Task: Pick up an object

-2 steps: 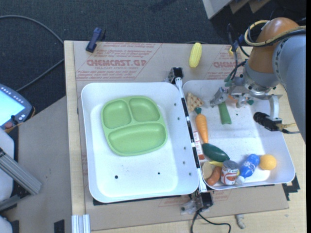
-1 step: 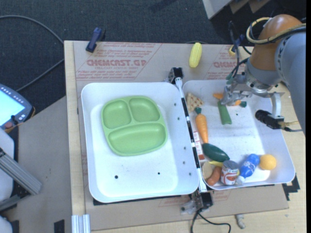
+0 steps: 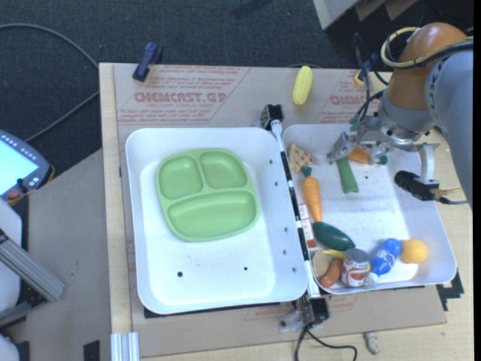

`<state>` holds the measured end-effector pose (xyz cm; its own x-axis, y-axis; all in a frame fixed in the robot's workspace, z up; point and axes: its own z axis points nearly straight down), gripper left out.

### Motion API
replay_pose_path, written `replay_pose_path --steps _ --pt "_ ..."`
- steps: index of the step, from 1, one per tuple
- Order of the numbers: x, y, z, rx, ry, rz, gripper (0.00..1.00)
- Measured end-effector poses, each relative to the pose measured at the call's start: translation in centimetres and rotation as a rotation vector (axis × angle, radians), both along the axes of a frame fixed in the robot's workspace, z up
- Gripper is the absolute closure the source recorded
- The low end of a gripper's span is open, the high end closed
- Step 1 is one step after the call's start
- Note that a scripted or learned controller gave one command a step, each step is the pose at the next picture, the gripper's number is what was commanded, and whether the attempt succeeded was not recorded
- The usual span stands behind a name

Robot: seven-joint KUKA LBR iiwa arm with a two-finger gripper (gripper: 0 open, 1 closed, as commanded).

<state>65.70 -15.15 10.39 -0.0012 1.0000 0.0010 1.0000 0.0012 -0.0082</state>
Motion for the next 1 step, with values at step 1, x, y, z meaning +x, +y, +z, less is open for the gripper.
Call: replay_pose_path --steps 1 --pt "0.10 -0.01 1.07 -0.003 -0.005 0.001 1.00"
